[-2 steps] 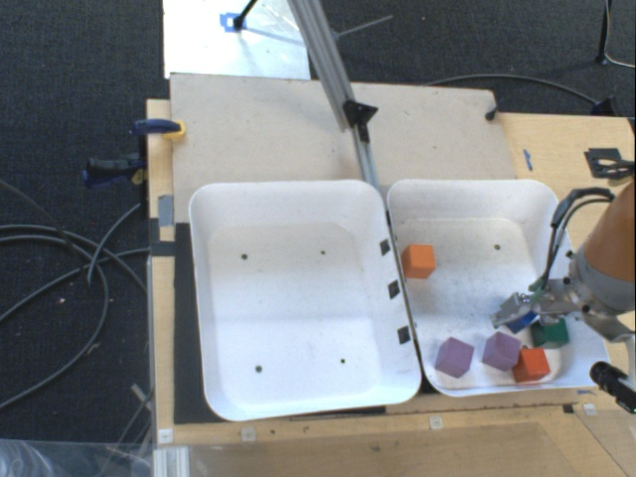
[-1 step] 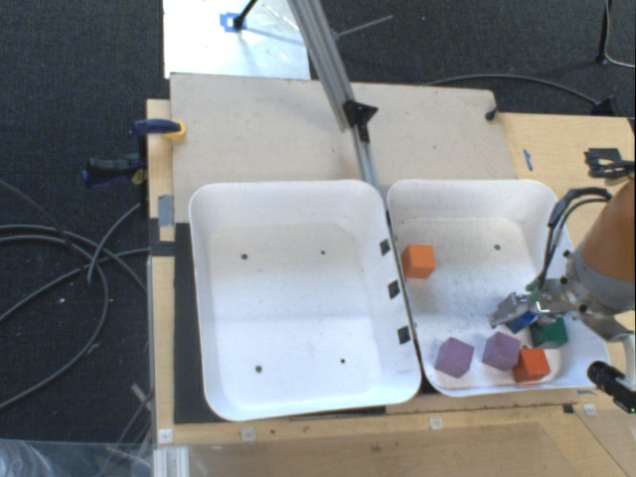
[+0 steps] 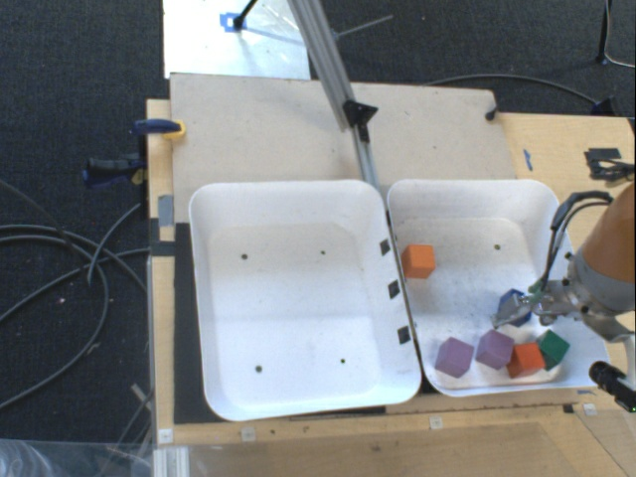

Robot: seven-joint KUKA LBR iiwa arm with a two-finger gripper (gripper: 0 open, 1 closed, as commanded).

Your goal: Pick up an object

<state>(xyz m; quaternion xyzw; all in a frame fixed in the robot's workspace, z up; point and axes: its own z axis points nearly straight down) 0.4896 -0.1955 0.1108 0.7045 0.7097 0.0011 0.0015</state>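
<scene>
The right bin (image 3: 467, 212) holds several cubes. An orange cube (image 3: 418, 260) lies alone near the bin's left wall. Along the front wall sit two purple cubes (image 3: 454, 356) (image 3: 494, 349), a red-orange cube (image 3: 526, 360) and a green cube (image 3: 554, 349), close together. My gripper (image 3: 516, 310) reaches in from the right and hangs low just behind the second purple cube. A small blue shape (image 3: 510, 297) shows at its tip, and I cannot make out whether it is a separate object or is held.
The left bin (image 3: 288, 202) stands beside the right one, with black clips along the shared wall. A slanted metal pole (image 3: 328, 53) crosses the bench behind the bins. Cables lie on the floor to the left.
</scene>
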